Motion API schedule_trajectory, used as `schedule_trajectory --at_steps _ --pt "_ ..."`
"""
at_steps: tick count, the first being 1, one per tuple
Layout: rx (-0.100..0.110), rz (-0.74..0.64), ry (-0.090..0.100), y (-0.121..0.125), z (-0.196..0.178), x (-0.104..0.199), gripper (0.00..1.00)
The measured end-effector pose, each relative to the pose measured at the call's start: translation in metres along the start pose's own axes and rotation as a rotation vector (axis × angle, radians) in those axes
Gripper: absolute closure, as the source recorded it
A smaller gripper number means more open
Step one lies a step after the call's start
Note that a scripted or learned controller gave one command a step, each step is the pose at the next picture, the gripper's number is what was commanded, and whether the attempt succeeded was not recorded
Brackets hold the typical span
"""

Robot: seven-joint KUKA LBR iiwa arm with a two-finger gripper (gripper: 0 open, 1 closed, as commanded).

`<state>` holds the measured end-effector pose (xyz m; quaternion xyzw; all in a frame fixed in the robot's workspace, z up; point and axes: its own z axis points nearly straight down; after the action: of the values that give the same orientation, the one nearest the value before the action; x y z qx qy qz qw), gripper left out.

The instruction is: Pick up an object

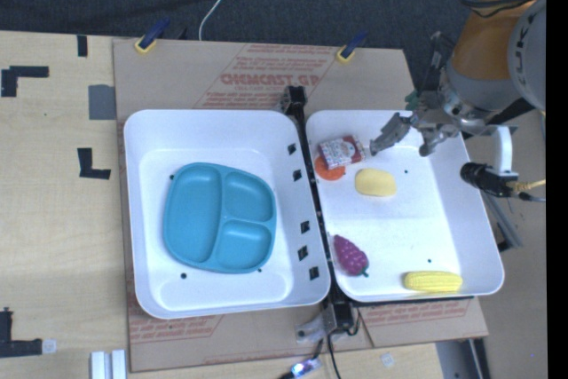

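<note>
Yellow lemon (375,183) lies free below the gripper (406,138), whose open, empty jaws hover, likely lining up a grab

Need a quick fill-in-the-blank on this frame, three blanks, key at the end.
1. The blue divided plastic plate lies in the ____ white bin.
2. The yellow toy corn cob lies near the right white bin's ____ right corner.
3. The purple toy grape bunch lies in the same bin as the pale yellow ____-shaped toy.

Missing words: left; front; lemon
</note>
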<state>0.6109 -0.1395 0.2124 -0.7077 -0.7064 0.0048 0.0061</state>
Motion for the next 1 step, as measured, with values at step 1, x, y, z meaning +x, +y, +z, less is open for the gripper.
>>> schedule_trajectory --at_steps 1 --pt "-0.014 -0.003 -0.002 0.0028 -0.0085 0.0006 0.00"
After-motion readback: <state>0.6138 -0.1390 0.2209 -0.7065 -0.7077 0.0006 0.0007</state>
